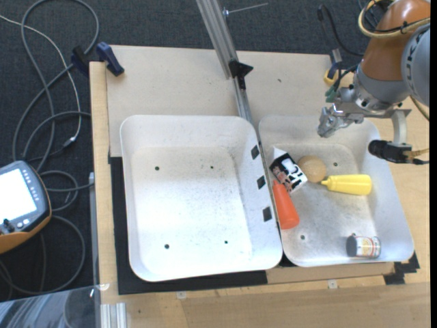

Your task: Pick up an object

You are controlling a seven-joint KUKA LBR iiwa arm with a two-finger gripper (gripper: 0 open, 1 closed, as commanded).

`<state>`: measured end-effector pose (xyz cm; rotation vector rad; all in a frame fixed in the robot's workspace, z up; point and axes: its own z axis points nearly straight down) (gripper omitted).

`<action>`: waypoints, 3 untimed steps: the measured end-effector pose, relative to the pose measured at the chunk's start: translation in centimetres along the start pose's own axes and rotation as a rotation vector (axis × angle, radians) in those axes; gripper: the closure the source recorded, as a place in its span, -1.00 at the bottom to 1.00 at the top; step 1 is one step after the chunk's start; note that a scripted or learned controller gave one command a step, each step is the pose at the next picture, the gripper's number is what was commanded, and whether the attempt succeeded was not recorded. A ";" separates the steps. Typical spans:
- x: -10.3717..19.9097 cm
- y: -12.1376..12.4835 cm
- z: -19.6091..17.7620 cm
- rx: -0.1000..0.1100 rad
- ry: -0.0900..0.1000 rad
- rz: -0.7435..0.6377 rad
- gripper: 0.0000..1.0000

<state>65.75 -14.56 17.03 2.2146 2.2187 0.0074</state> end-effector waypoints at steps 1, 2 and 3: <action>-0.2 0.4 -6.6 -0.002 -0.001 0.000 1.00; -0.2 0.4 -5.0 0.010 0.001 0.000 1.00; 5.5 -2.5 -5.4 0.011 0.005 -0.004 1.00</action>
